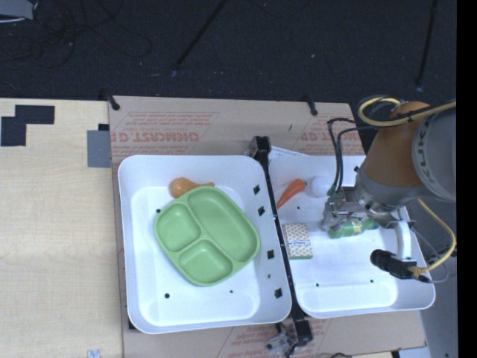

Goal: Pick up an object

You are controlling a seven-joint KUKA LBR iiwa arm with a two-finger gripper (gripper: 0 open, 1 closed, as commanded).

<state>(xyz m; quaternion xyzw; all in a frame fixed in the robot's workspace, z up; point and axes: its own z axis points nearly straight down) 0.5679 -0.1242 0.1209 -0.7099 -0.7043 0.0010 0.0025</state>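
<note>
— Dark floor with cables behind, a pale wooden bench in front, cardboard under two white bins; the divider point(270, 222) between them is my landmark. What is the arm after?

— My guess is the small green thing point(349, 229), well right of the divider in the right bin point(350, 297). The gripper point(343, 221) sits directly over it, metal parts touching or nearly touching it.

— Does it have it?

— I cannot tell. The wrist hides the fingers, so whether they are wide, narrow or closed on the green thing is unclear.

— How should the pick go?

— Keep the fingers centred on the green thing, close fully, then lift straight up. It looks small and light, so a sideways nudge could knock it away.

— The pose?

— Arm point(402, 155) reaches in from the right, orange band above the wrist, pointing down into the bin.

— Anything else nearby?

— Just right of the divider, a checked packet point(298, 240) and a carrot point(291, 192). Left of it, a green divided plate point(206, 235) with an orange toy point(183, 186) beside it.
</note>
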